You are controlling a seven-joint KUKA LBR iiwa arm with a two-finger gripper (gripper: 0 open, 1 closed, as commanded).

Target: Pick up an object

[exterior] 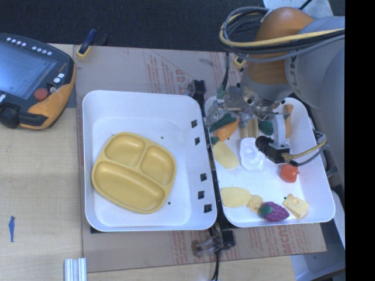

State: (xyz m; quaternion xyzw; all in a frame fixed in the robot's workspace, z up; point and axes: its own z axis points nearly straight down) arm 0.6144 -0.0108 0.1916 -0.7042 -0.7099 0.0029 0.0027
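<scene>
The right bin (316, 201) holds several toy foods: an orange carrot with a green top (224, 127), a pale yellow piece (225, 154), a white cup-like piece (252, 154), a red tomato (288, 172), a yellow blob (235, 196), a purple grape bunch (273, 211) and a cheese wedge (296, 205). My gripper (253, 117) hangs low over the back of this bin, just right of the carrot and above the white piece. The wrist and its cables hide the fingers.
The left bin (140, 101) holds a yellow divided plate (133, 171). A teach pendant (32, 81) lies on the bench at the far left. The arm's orange band (275, 40) and grey body cover the right bin's back right corner.
</scene>
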